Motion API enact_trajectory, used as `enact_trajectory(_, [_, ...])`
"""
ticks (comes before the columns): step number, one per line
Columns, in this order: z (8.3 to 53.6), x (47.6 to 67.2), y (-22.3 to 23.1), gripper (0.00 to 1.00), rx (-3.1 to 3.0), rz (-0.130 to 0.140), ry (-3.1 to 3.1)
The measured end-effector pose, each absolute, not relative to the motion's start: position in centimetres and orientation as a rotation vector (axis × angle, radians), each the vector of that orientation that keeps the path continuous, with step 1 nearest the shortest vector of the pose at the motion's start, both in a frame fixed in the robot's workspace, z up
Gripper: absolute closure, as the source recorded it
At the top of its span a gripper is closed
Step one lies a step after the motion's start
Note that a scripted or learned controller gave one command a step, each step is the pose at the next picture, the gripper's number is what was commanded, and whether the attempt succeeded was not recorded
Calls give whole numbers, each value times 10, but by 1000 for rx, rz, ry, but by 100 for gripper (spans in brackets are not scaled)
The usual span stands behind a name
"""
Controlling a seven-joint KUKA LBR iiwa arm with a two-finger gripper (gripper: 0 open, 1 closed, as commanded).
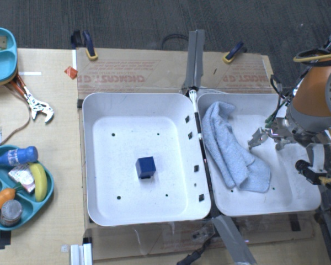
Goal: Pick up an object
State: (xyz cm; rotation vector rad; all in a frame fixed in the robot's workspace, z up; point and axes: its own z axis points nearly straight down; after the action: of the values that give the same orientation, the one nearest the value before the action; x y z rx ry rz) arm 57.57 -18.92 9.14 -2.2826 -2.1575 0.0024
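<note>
The gripper (260, 138) is seen low in the right bin (298, 203), reaching in from the right, its metal fingers pointed leftward toward the grey towel (227, 150). Nothing is seen between the fingers, but whether they are spread or closed cannot be told from this slant. The fingertips are placed just beside the towel's right edge, apparently short of touching it.

The towel is draped along the left half of the right bin, bunched at the top near the divider (196, 115) and folded thicker at its lower end. It is judged to be light, soft and limp: it will sag and trail when lifted, and a flat single layer may slip out of a pinch. A raised fold or the thick lower corner is judged the best place for a hold, with the fingers pressed down around a ridge of cloth.

In the left bin (99, 164), well apart from the arm, a small blue cube (146, 167) is lying. It is judged rigid and light, best gripped across two opposite flat faces.
</note>
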Motion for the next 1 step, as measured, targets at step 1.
enact_trajectory(1, [154, 590, -180, 0, -2331, 1, -2109])
